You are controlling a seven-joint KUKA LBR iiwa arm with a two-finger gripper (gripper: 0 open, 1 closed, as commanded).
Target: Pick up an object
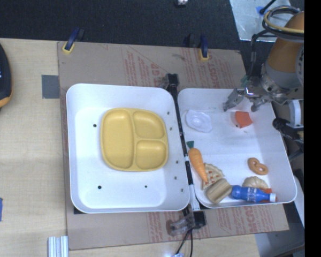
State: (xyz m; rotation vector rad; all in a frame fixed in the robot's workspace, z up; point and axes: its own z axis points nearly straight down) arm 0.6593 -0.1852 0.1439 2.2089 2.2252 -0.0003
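Red block (244, 119) — just below open gripper (246, 104).

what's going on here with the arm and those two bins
A robot arm reaches in from the right, and its hand hangs with fingers spread just above a small red block in the right bin. Nothing is between its fingers. That bin also holds a carrot, a pretzel and a blue bottle. The left bin holds a yellow divided plate.
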